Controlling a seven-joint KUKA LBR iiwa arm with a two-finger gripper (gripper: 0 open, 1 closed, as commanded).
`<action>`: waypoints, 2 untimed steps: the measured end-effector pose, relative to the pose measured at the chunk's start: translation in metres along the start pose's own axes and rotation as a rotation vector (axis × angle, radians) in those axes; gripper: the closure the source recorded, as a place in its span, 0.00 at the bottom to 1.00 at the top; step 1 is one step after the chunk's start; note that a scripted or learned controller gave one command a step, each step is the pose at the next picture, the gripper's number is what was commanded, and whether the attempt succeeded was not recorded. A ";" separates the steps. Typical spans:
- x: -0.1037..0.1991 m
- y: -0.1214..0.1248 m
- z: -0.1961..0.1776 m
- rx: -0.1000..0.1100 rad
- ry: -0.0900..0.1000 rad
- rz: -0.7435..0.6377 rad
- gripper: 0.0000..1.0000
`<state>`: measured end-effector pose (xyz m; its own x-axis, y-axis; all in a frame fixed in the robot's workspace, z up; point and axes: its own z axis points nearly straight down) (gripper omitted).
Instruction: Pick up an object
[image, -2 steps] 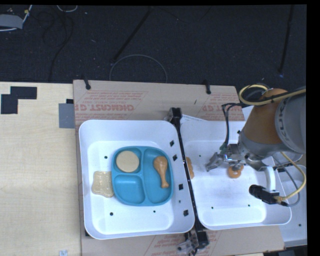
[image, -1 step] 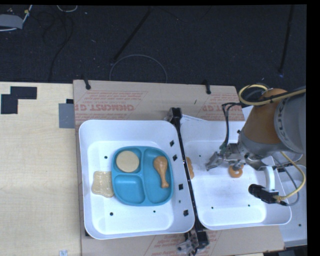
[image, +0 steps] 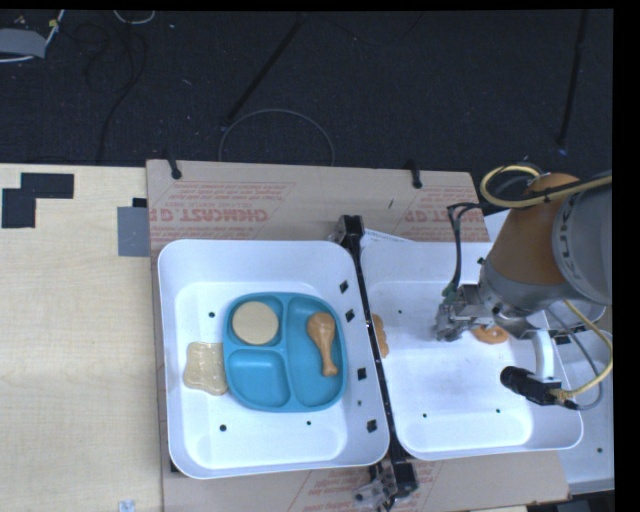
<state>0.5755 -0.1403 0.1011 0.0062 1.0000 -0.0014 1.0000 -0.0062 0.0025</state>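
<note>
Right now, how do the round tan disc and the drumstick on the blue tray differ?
The round disc is flat and circular; the drumstick is long, thick at its upper end and thin at the lower end. The disc is pale tan, while the drumstick is a darker golden brown. The disc lies in the upper left compartment, the drumstick in the right one. Both rest on the blue tray in the left bin.

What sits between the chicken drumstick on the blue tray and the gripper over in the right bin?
In the camera view, the black divider where both bins meet, a tan item beside it, then bare right bin floor up to the gripper.
</note>
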 end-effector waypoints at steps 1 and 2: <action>0.008 0.007 -0.054 0.001 0.002 -0.007 1.00; 0.012 0.014 -0.101 0.000 0.001 -0.007 1.00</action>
<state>0.5895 -0.1286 0.2017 -0.0012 1.0000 -0.0003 1.0000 0.0012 0.0026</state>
